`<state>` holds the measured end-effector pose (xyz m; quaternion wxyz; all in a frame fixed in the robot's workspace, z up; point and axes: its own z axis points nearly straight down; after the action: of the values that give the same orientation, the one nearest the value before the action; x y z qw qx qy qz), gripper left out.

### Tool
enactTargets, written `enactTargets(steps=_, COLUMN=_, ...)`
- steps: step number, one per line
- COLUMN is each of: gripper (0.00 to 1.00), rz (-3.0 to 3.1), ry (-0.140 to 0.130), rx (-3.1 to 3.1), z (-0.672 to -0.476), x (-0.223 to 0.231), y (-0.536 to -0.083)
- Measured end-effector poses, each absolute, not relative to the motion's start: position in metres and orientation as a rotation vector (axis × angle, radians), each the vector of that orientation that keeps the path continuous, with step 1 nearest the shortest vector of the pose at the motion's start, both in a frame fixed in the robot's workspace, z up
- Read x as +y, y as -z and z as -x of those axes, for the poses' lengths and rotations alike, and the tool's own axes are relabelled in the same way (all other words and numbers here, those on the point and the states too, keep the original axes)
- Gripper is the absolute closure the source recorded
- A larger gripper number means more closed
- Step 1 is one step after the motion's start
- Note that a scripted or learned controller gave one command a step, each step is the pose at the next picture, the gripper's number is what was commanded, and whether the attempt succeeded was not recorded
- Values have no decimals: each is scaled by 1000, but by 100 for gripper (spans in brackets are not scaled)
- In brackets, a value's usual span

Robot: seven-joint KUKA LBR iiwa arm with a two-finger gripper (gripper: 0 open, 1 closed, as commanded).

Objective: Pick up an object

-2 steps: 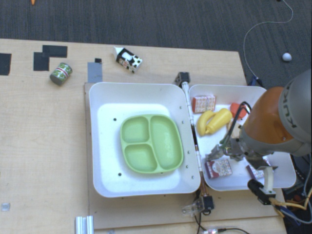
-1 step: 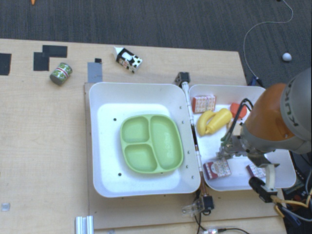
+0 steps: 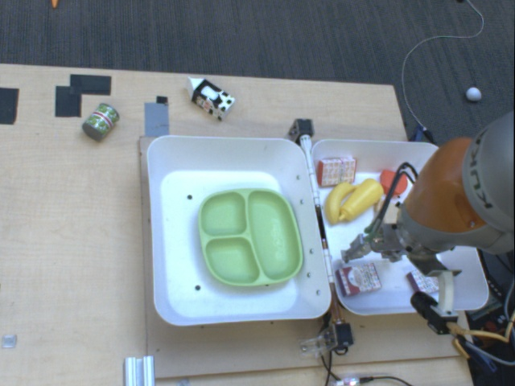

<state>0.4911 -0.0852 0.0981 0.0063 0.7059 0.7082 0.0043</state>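
Orange-banded arm (image 3: pixel 451 191) bulks over the right bin (image 3: pixel 475 292), hiding much of its floor. Its gripper (image 3: pixel 364 246) hangs just above a small red-and-white packet (image 3: pixel 359 280); I cannot tell how it is set. Beyond lie a yellow banana (image 3: pixel 352 199) and a red box (image 3: pixel 336 170). A green divided plate (image 3: pixel 249 237) sits in the left bin (image 3: pixel 161 215).

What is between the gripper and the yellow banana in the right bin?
Nothing visible. The gripper hangs just below the banana, with bare bin floor between them; the small box lies on the far side.
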Motion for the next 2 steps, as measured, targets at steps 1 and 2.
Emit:
enactTargets(steps=1, gripper=100, rz=-2205, ry=-18, rx=2216, z=-493, x=-84, y=-109)
enactTargets(steps=2, gripper=0, rz=-2205, ry=-18, rx=2217, z=-493, x=-84, y=-109)
